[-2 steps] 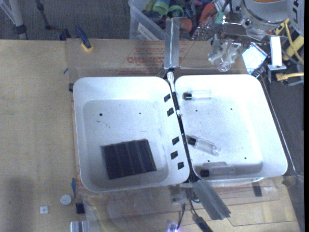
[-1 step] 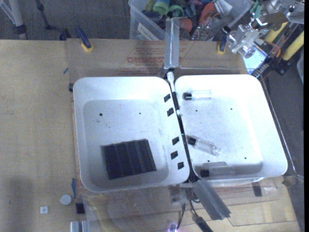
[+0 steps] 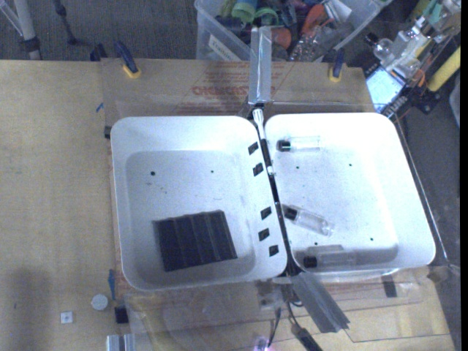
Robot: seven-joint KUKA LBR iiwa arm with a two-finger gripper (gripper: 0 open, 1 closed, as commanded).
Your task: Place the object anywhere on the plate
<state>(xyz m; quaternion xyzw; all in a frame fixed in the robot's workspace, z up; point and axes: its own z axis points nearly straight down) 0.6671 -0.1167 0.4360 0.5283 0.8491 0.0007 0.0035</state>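
L bin [image 3: 124, 196]: dark ribbed plate [image 3: 194, 240]. R bin [image 3: 409, 196]: 3 clear tubes [image 3: 307, 219], black caps. No legible writing. Tan bench [image 3: 51, 196]; clutter tub [image 3: 292, 13] behind. Gripper state: can't tell.

Two bins [image 3: 131, 196] white, speckled with few dark dots. Plate [image 3: 194, 240] in lower left of frame black, ribbed in stripes. Three tubes [image 3: 307, 219] on my right bin clear with black caps. Bench [image 3: 51, 196] tan. Crate [image 3: 292, 6] at top holds multicoloured toys.

Robotics lab, clamped bench [image 3: 51, 159], parts tub [image 3: 292, 13]
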